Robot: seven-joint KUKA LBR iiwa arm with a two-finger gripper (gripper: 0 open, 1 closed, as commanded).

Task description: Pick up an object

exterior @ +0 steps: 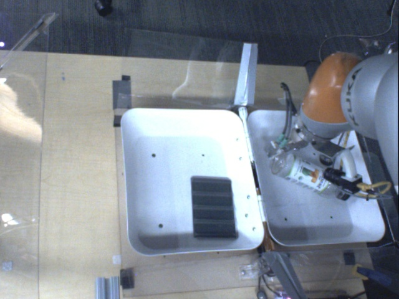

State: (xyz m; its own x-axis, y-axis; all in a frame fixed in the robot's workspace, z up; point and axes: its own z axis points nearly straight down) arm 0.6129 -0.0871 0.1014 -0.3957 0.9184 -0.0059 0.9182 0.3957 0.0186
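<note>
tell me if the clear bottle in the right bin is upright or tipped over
Tipped over: the clear plastic bottle with a printed label lies on its side on the floor of the right white bin, beneath the arm's wrist.

We see two objects. A black ribbed rectangular block [214,207] lies flat in the left bin [140,167], toward its near right part. A clear bottle [302,172] with a printed label and a dark cap lies on its side in the right bin [324,226].

The arm [368,92] is running off the frame's right edge, its orange band hiding the right bin's [324,229] upper part.
</note>
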